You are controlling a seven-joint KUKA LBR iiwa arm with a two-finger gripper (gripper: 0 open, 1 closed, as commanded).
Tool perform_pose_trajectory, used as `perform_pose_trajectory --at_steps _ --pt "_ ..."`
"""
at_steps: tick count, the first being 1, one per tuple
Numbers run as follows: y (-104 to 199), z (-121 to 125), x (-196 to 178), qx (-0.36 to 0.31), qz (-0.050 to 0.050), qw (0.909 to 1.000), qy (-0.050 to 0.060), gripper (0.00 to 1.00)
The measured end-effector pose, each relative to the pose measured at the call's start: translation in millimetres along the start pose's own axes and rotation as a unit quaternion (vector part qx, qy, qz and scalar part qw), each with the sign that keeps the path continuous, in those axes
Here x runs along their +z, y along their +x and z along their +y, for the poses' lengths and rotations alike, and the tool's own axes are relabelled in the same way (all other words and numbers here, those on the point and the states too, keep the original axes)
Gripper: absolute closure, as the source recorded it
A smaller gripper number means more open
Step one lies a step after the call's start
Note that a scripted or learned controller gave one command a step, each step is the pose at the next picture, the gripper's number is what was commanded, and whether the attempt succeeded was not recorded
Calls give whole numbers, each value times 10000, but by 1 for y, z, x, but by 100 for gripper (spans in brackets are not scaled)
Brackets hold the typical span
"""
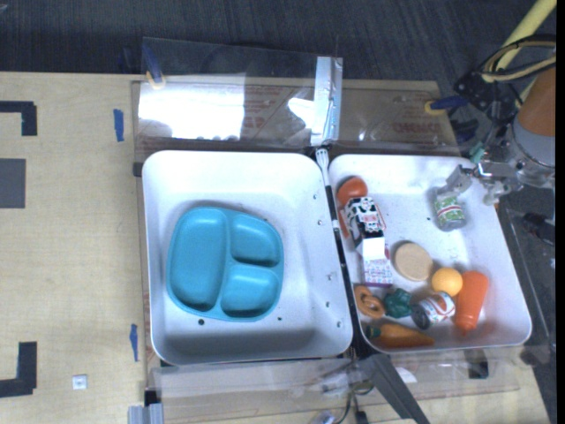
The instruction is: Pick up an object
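Note:
The right bin (512,263) holds several small objects. A small can with a green label (449,208) lies near its back right. My gripper (478,177) hangs at the bin's right back edge, just above and to the right of that can, and nothing shows in its grasp. Along the left wall sit a red tomato-like piece (351,188), a black-and-white carton (364,216) and a white-and-pink box (376,261). Toward the front lie a tan disc (412,261), a yellow-orange ball (448,281), an orange-red bottle (472,300) and a carrot (402,332).
The left bin (168,184) carries a blue divided plate (227,261). A clear plastic panel (238,104) stands behind both bins. The divider between the bins (335,237) runs close to the carton and box. Yellow cables (521,51) hang by the arm at the upper right.

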State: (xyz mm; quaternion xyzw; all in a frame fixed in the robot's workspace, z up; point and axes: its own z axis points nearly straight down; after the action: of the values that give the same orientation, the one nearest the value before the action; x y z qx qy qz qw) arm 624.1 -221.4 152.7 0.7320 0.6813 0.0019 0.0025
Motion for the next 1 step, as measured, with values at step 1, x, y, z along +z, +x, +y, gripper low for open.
perform_pose_trajectory --at_steps 1 --pt "2 8 10 -97 -6 9999 -64 0"
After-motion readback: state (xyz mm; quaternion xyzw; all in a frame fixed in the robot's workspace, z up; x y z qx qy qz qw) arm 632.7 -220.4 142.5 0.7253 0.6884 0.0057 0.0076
